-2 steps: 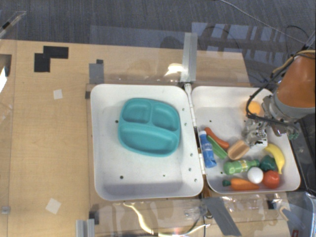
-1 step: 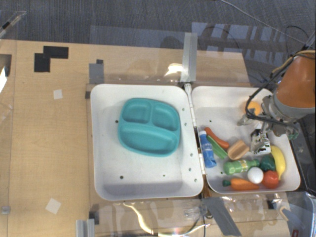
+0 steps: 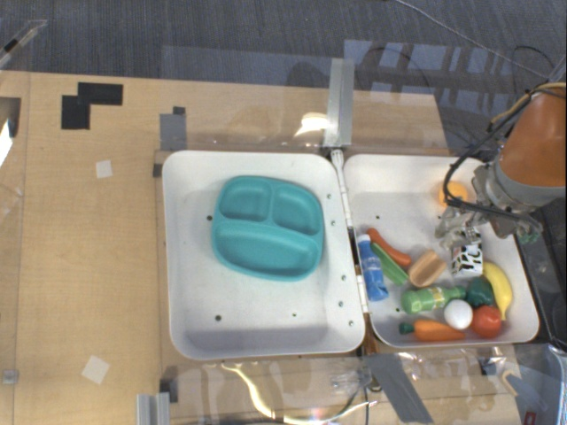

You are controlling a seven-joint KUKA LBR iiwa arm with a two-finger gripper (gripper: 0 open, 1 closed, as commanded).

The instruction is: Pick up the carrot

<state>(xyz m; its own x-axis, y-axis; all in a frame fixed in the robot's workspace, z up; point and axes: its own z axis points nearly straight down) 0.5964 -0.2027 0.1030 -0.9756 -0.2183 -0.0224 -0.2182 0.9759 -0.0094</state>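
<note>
step: approach | orange tapered carrot (image 3: 390, 247) lies in right white bin (image 3: 390, 180), left-centre, touching green pod, just beside blue tube | gripper (image 3: 461, 230) hovers to its right, fingers state: cannot tell | advice: shift left, align across carrot, descend clear of neighbours

A single fixed camera looks down from above the worktop (image 3: 80, 237) at a slant, facing toward the far edge, where grey floor shows beyond it. It stands far enough back to take in both white bins whole: the left bin (image 3: 186, 326) near the frame's middle, the right bin (image 3: 390, 193) toward the right side, where the arm (image 3: 536, 144) enters.
</note>
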